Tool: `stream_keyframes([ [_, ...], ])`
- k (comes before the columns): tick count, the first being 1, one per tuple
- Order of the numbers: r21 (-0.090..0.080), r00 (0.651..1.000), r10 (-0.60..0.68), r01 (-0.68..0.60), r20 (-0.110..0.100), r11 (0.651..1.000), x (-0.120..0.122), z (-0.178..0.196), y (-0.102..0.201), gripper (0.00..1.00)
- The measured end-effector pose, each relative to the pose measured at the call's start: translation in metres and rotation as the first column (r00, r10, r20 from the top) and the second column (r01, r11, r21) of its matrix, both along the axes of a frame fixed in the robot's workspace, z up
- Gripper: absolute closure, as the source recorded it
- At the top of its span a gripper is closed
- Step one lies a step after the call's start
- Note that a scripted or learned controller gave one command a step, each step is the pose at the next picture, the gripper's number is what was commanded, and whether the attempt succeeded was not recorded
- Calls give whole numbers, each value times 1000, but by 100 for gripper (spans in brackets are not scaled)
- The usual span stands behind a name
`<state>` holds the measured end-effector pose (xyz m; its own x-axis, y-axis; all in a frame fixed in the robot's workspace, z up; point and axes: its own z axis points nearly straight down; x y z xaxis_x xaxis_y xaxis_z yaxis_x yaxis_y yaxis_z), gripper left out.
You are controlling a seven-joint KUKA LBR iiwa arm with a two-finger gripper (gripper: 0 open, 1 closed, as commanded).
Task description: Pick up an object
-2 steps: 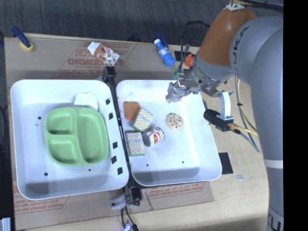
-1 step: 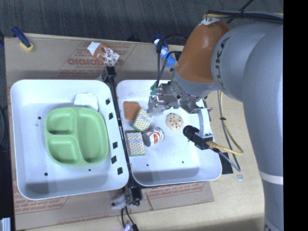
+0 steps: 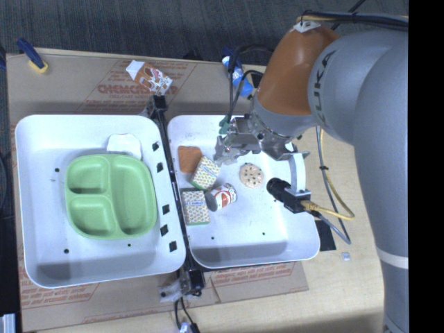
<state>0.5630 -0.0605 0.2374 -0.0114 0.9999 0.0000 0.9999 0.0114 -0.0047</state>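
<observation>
In the right bin (image 3: 298,245) the objects cluster around its middle, at about seven o'clock from the end effector (image 3: 232,144); nearest the camera, the patterned packet (image 3: 195,207) runs twelve to six; the small can (image 3: 222,197) lies on its side, axis two to eight; the tilted box (image 3: 205,173) sits just under the end effector; whether it is spread or closed I cannot tell, and I see nothing gripped in it.

Right bin (image 3: 298,245): orange block (image 3: 189,158), two patterned boxes (image 3: 205,173), can (image 3: 222,197), cookie (image 3: 251,175).
</observation>
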Motion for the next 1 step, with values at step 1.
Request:
stream_keyframes([
  [1, 0, 1000, -3, 3, -1, 1000, -36, -46, 51, 100],
])
